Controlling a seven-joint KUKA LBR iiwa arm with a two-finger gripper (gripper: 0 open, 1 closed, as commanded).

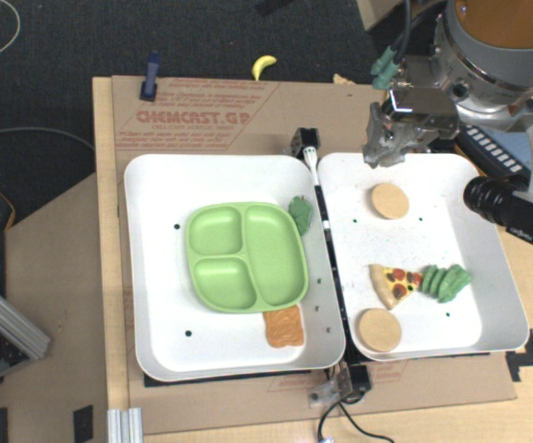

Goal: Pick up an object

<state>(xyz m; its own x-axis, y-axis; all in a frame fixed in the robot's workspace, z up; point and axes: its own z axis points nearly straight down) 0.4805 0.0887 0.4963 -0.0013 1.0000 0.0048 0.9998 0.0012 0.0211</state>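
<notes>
Cardboard covers the counter (pixel 202 118) under two white bins; the left bin (pixel 156 275) holds a green divided plate (pixel 245 257); the right bin (pixel 488 293) holds two tan discs, a pizza slice (pixel 391 284) and a green toy (pixel 444 282); the tool (pixel 384 150) hangs above the far disc (pixel 389 201), carrying nothing; whether it is spread I cannot tell; picking looks not yet begun.

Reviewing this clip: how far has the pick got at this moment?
Nothing looks picked yet. The gripper hangs over the right white bin's far edge, just beyond the round tan disc, with nothing visibly between its fingers. Descent, grasp and lift all remain; the toy pizza slice lies untouched.
</notes>
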